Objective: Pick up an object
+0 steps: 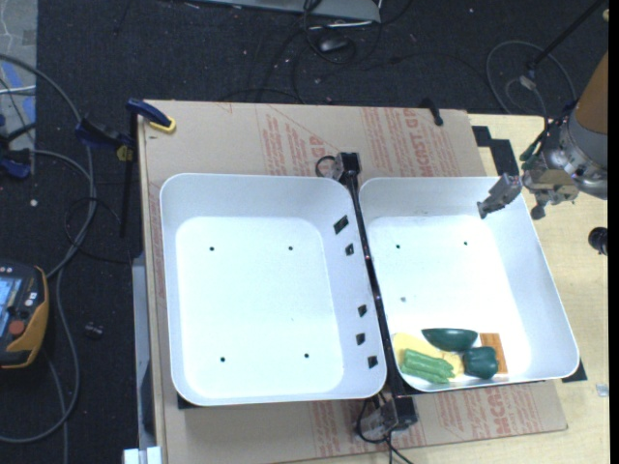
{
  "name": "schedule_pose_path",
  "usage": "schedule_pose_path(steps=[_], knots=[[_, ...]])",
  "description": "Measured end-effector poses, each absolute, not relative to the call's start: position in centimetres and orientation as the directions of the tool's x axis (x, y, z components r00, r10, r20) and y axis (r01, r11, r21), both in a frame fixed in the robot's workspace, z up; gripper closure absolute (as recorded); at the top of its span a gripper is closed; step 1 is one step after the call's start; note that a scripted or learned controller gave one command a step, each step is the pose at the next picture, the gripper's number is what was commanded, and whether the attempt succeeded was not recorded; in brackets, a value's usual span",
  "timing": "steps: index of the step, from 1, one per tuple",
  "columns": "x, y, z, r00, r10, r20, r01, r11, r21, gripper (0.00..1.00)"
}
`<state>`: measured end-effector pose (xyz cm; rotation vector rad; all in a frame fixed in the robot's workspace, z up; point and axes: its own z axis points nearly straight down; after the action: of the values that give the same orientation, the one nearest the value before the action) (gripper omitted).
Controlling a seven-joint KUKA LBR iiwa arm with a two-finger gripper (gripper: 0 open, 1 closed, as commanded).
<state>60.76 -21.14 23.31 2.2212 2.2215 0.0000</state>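
Near right bin's point(542, 259) front corner: green objects point(450, 354), well apart from claw point(513, 199); claw released, holding nothing.

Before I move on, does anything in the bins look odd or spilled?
Nothing spilled or damaged. The toys are all bunched in the right bin's near corner, while the hand hangs over its far edge.

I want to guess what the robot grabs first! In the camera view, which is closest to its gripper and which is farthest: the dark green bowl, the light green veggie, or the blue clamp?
1. Dark green bowl, right bin's near end, closest to the gripper.
2. Light green veggie, just beyond, by the divider.
3. Blue clamp, bench's far left corner.
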Motion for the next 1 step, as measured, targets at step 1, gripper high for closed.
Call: schedule_pose_path(steps=[1], knots=[[57.56, -17.80, 9.19, -0.001, 1.000, 0.004, 1.000, 0.001, -0.012, 0.00]])
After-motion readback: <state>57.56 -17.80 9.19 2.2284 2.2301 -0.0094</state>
